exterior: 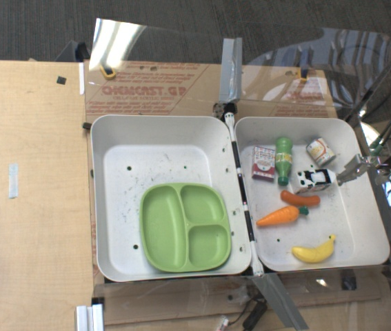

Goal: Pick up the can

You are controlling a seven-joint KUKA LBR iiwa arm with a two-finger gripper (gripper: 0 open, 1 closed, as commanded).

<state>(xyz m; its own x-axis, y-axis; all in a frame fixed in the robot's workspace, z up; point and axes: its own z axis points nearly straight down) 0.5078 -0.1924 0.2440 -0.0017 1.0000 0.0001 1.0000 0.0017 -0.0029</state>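
Observation:
The can [321, 151] is small, with a pale label, and lies tilted on its side at the back right of the right bin [361, 254]. My gripper [351, 170] is at this bin's right wall, low and to the right of the can, apart from it. Its tip points left towards a black-and-white toy [315, 178] that lies just in front of the can. Nothing shows in the gripper.
A green bottle [283, 160] and a red box [264, 163] stand left of the can. Two carrots [300, 198] [279, 216] and a banana [314, 251] lie nearer the front. The left bin [112, 157] holds a green divided plate [185, 226].

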